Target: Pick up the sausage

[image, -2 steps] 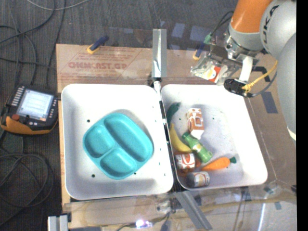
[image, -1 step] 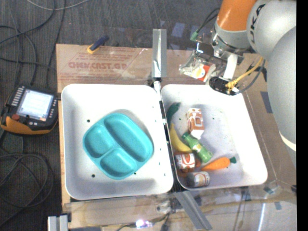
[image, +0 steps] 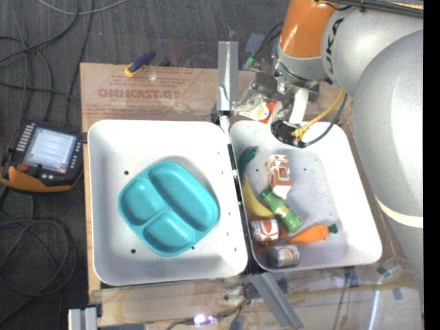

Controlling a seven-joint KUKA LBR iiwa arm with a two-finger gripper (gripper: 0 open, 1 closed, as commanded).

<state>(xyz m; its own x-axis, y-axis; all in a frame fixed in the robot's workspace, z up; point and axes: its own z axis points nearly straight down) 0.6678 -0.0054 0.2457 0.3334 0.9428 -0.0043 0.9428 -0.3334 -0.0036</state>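
Sausage (image: 283, 255) – stubby grey-brown cylinder on its side – lies at the right bin's (image: 357, 184) 6 o'clock edge, close against the near wall. Red can (image: 265, 230) just beside it at 11 o'clock, carrot (image: 309, 234) at 1 o'clock; open floor further right. Bins smooth white plastic on a cardboard-topped bench. Gripper (image: 265, 108) hangs over the far rim at 12 o'clock, well apart – open or closed, can't tell.
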